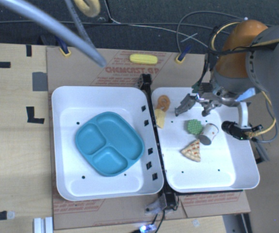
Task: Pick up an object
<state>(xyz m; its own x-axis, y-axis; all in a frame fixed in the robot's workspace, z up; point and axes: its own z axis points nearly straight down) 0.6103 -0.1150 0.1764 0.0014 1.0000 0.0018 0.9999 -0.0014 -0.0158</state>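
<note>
Two white bins sit side by side on the desk. The left bin (61,130) holds a blue tray (109,143) with three parts, lying near the middle.

The right bin (236,171) holds small toy foods. An orange piece (163,101) lies near the bin's far left corner. Just below it, along the left wall, is a pale yellow piece (159,118). A bumpy green piece (194,126) sits near the middle. A small grey can (208,134) lies on its side right next to the green piece, on the side nearer the right wall. A pizza slice (192,151) lies just in front of them, closer to the near edge.

The arm (243,47) comes in from the right. The gripper (195,108) hangs over the far part of the right bin, just above the green piece. Its two fingers are spread apart, and nothing is between them.

A yellow banana (143,58) lies on the desk behind the bins, near the far edge.
</note>
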